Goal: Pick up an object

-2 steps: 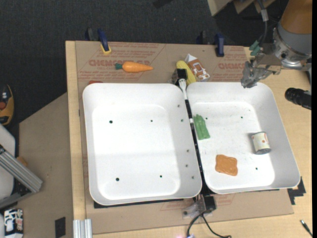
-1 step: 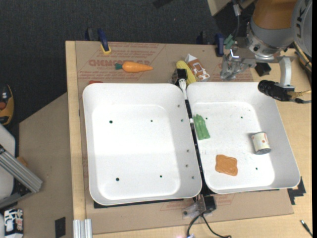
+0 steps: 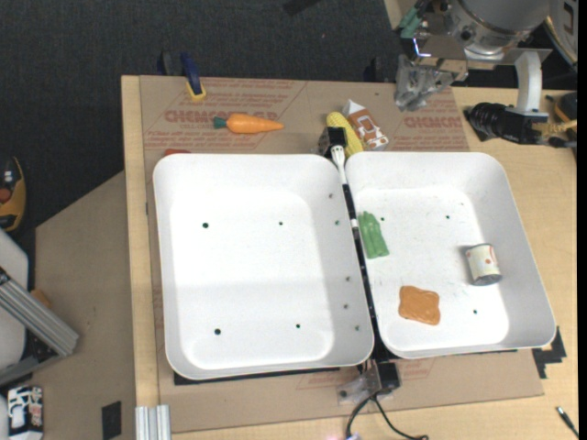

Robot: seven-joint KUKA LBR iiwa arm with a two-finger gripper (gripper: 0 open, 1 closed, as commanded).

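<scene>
While the gripper (image 3: 424,82) hangs beyond the right bin's (image 3: 514,209) far rim, I can't tell its jaw state. I fear the small can (image 3: 481,264) rolls, or the flat green piece (image 3: 372,235) by the left wall slips.

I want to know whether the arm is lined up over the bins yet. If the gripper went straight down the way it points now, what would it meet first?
Probably the cardboard sheet behind the right bin, not the bin itself. The gripper hangs above the sheet's printed strip, though depth is hard to judge from this slanted view.

Arm (image 3: 500,7): cut off by top edge, above right bin (image 3: 514,328). Gripper (image 3: 420,88): fingertips blurred, spread indeterminate. Can (image 3: 481,264), in that bin: label too small to read.
</scene>
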